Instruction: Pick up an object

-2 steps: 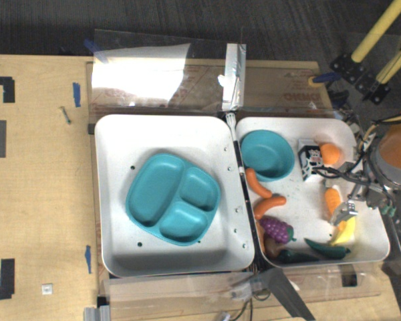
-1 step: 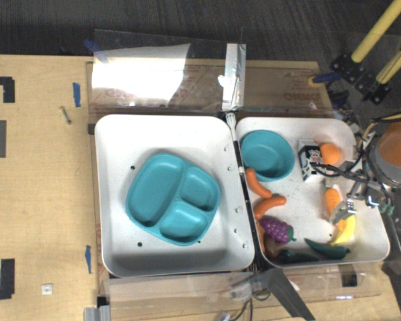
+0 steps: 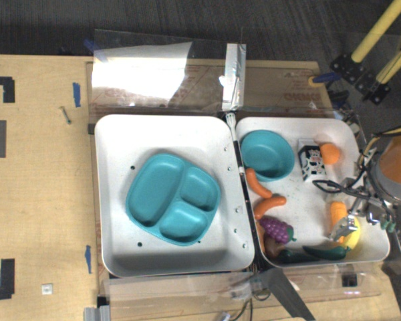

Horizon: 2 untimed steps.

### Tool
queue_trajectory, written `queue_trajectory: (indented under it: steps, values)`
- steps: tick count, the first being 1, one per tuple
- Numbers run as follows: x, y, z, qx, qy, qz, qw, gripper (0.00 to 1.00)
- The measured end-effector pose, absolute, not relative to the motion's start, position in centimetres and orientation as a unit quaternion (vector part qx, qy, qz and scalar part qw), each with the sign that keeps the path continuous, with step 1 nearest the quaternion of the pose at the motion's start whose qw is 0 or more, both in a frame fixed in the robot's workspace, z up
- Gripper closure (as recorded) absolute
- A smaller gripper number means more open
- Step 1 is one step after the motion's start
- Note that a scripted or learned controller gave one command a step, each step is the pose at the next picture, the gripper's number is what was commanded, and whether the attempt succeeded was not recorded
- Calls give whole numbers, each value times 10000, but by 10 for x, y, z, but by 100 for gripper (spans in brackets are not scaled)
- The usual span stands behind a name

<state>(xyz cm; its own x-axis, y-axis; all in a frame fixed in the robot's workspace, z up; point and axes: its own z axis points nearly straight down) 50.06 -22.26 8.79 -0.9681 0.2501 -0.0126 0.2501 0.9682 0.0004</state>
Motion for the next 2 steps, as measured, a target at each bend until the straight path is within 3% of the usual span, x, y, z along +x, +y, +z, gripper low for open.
queue_trajectory:
  steps: [1,2]
  values:
    - [485,-217,89,1013,9948,-12,73,0]
    - [488,-217,102,1001,9949,-24,123,100]
